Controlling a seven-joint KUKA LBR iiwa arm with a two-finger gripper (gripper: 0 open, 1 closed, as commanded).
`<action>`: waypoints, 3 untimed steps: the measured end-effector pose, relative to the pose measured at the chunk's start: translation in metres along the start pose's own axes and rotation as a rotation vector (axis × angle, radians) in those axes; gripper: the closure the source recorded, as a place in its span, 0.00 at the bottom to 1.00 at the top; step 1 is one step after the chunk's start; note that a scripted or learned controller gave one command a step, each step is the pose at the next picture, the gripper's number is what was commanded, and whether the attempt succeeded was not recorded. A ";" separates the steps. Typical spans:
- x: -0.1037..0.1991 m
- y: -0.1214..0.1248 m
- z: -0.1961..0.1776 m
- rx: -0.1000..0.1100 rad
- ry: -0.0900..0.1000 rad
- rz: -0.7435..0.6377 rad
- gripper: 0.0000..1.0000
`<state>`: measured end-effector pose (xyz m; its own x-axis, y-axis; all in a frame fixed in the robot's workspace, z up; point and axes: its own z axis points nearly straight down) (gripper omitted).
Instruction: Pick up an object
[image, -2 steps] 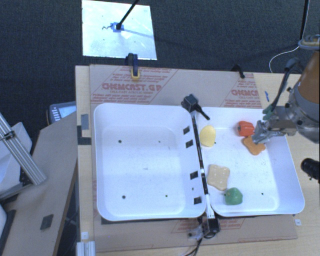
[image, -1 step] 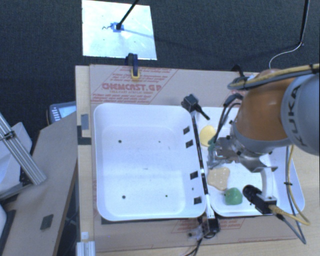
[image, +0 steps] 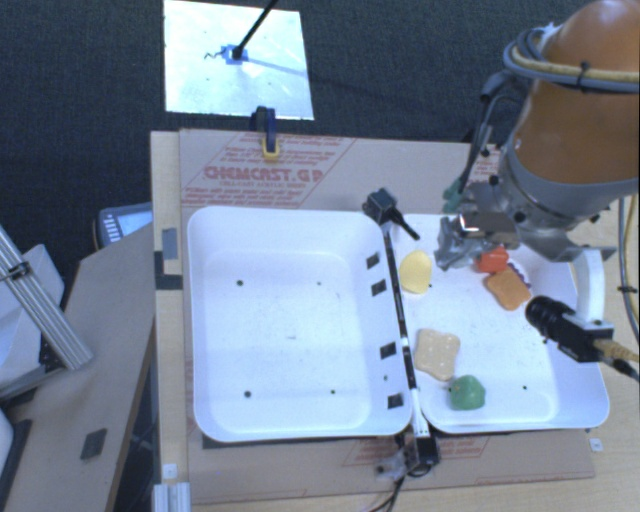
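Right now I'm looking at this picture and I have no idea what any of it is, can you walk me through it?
This is one camera fixed above a workbench, looking down at a slant. The big grey and orange shape at the upper right is a robot arm. Its claw hangs over the right of two shallow white bins; I can't tell whether it is open or shut. The left bin and the right bin sit side by side. In the right bin lie small toy-like pieces: a yellow one, an orange one, a red one, a tan one and a green one. Nothing visibly sits in the claw.
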<state>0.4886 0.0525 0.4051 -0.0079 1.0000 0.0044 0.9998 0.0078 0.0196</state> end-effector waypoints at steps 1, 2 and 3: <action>0.019 0.001 -0.137 0.002 0.000 0.002 1.00; 0.047 -0.002 -0.006 0.029 -0.006 0.000 1.00; 0.067 0.001 -0.135 0.006 0.000 0.002 1.00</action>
<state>0.4868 0.1193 0.5402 -0.0059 1.0000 0.0043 0.9999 0.0059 0.0136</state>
